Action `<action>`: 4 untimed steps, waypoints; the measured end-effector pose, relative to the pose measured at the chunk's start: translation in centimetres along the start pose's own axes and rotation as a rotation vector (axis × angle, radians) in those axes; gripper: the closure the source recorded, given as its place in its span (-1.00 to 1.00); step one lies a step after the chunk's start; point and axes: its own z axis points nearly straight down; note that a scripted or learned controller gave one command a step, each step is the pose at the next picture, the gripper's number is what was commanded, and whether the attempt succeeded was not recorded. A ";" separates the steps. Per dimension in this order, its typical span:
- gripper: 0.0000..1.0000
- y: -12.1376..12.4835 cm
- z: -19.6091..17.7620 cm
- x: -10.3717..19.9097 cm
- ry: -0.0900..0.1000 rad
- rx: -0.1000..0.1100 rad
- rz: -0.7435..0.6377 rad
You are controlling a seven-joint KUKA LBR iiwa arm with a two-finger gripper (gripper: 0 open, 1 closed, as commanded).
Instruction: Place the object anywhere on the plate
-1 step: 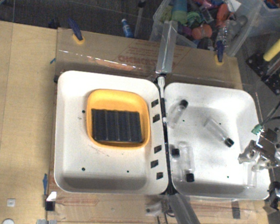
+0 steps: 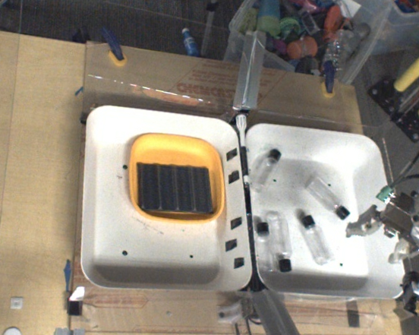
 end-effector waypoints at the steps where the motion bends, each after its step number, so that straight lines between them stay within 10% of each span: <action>1: -1.00 6.9 1.8 -2.3 -0.001 0.000 0.120; 3: -1.00 18.7 1.2 4.9 -0.002 -0.003 -0.314; 4: -1.00 18.6 -0.4 5.2 -0.003 -0.006 -0.529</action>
